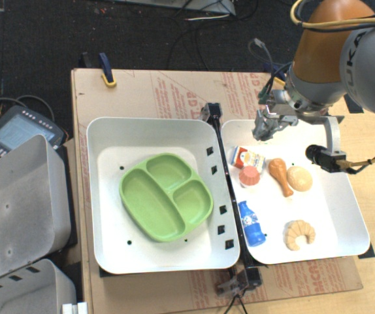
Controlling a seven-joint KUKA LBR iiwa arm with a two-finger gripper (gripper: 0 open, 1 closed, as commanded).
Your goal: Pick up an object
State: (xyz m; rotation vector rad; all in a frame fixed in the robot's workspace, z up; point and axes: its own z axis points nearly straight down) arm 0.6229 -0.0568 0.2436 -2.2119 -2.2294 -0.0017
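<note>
arm reaching from right | gripper (264, 131) above right bin's (344, 241) far edge | finger state unclear, apparently nothing held

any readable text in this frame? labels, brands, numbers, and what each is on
"KU": dark letters on the grey arm casing, cut off at the frame edge.
Red printing on the cardboard sheet under the bins: reversed and too faint to read.
Small carton: red-and-white label, too small to read.
Blue bottle: label too small to read.
Handheld screen at far left: blurred, unreadable.
</note>
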